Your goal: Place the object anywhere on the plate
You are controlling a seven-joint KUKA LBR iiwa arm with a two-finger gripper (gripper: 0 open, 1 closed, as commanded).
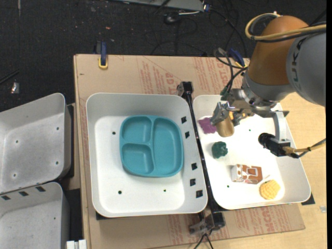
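Note:
A teal divided plate (152,145) lies in the middle of the left bin (104,191). My gripper (226,119) hangs over the upper left part of the right bin (295,183), well right of the plate. A tan rounded object (225,128) sits right at the gripper's tip, and I cannot tell whether it is gripped. A purple piece (207,124) lies just left of it. Below it is a dark green lump (220,149).
A brown and white carton (246,174) and a yellow waffle-like round (269,190) lie near the right bin's front. A black fitting on a cable (271,142) hangs over the bin's right side. The bins' shared rims (197,144) run between plate and gripper.

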